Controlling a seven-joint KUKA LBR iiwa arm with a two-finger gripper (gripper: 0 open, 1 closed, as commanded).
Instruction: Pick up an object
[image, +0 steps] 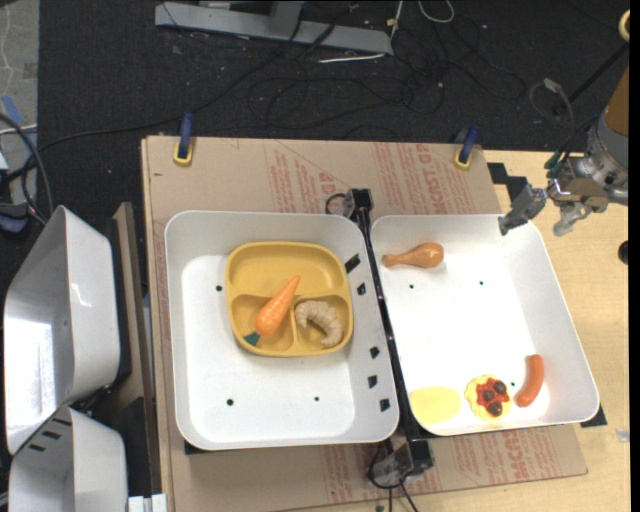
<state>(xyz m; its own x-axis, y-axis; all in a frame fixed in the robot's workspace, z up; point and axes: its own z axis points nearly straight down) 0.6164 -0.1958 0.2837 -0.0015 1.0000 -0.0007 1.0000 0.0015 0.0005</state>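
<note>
White bins still hold every item — nothing is lifted yet. The gripper (541, 209) hangs spread and unloaded over the right bin's (455, 330) far corner; the drumstick (415, 257) lies nearest.

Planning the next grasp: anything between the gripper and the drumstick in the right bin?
Nothing visible. The gripper hangs over the right bin's far right corner; the drumstick lies alone on bare bin floor to the left of it in the camera view. The sausage and other toys sit at the near edge, off that path.
</note>
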